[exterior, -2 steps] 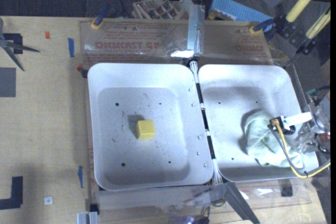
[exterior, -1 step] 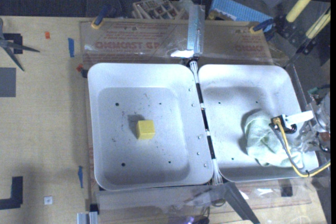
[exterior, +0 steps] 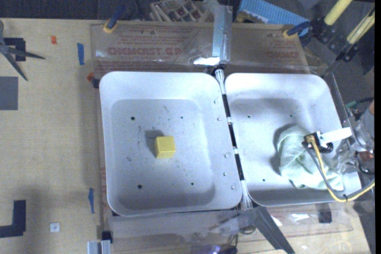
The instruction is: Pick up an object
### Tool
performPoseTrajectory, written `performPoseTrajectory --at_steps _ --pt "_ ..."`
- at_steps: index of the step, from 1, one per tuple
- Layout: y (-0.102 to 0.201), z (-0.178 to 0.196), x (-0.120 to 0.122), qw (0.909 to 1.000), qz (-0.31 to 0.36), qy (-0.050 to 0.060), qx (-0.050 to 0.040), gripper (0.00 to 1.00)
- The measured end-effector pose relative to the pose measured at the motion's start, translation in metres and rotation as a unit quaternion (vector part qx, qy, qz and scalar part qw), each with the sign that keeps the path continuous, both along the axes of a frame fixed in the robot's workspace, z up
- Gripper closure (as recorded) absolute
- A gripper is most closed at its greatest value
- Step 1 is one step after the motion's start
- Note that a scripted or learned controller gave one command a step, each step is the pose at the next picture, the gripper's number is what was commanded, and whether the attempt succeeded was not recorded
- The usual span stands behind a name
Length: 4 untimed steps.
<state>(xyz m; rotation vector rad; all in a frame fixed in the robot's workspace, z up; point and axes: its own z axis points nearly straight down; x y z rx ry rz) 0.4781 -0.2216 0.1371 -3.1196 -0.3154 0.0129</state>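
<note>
A small yellow foam cube sits in the left shallow white plastic bin, a little toward seven o'clock from that bin's centre, resting flat on the speckled floor and well apart from every wall. It casts a faint shadow toward ten o'clock.

In the right shallow white plastic bin, a crumpled pale green cloth lies toward four o'clock of the bin's centre, bunched against the lower right part of the floor. The tool reaches in from three o'clock and hangs over the cloth's upper right edge, touching or nearly touching it; I cannot tell which. A white plate and a yellow cable hide its tip, so I cannot tell whether it is released or clenched, nor whether any cloth is caught in it. The yellow cable loops from the tool down toward five o'clock, across the cloth and the bin's rim.

The two bins stand side by side, touching along a shared middle seam, on the tan wooden bench. At twelve o'clock from the seam, an upright metal bracket stands behind the bins.
</note>
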Motion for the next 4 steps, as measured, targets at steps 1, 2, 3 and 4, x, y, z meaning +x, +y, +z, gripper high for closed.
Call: performPoseTrajectory --at_steps 1,2,3,4 --pt "-0.0005 0.0075 -0.0013 1.0 -0.001 0.003 0.001 1.0" --pt "0.0003 0.0029 0.0001 1.0 0.0 0.0 -0.0001 1.0" --pt "0.001 -0.0018 0.0004 0.9995 0.033 0.0 0.0006 1.0" --pt "-0.0029 0.0004 0.0022 1.0 -0.002 -0.001 -0.0012 1.0"
